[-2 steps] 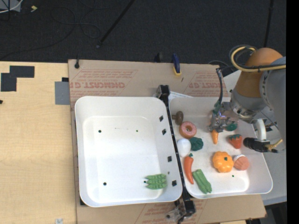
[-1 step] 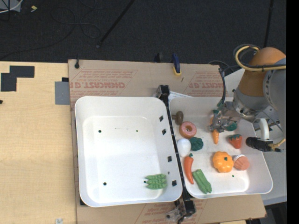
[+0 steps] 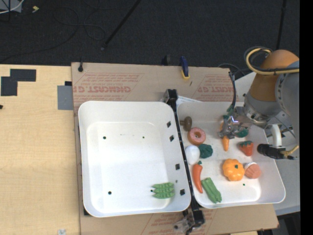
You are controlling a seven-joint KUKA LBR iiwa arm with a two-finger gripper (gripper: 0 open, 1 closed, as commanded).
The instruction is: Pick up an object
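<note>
On the bench, two shallow white bins sit side by side on a sheet of printed cardboard. The left bin [image 3: 93, 131] is the larger in view and carries a single green, ridged toy vegetable [image 3: 163, 190] near its near right corner. The right bin [image 3: 274, 192] holds the rest of the toy food.

From the right edge the grey arm [image 3: 274, 89] reaches in over the far right part of the right bin, its orange band uppermost and a looped cable beside it. Its wrist points down and to the left, so the gripper [image 3: 232, 125] hangs low over the far middle of that bin. Whether its fingers are parted or closed cannot be told; the tip is a small blurred cluster of metal and colour.

Just beneath and slightly nearer than the gripper lies a small orange carrot [image 3: 225, 143], so close that contact cannot be judged. A red strawberry-like piece [image 3: 247, 148] lies just right of it. Nearer still sit an orange pumpkin [image 3: 233, 170] and, touching it on the right, a pink shell-shaped piece [image 3: 253, 171].

Left of the gripper lie a pink doughnut [image 3: 197, 135], a dark green piece [image 3: 205, 151], a white egg [image 3: 191, 154] and a brown mushroom [image 3: 187, 123]. Along the near side lie a long red-orange carrot [image 3: 197, 176] and a green pea pod [image 3: 212, 190].
</note>
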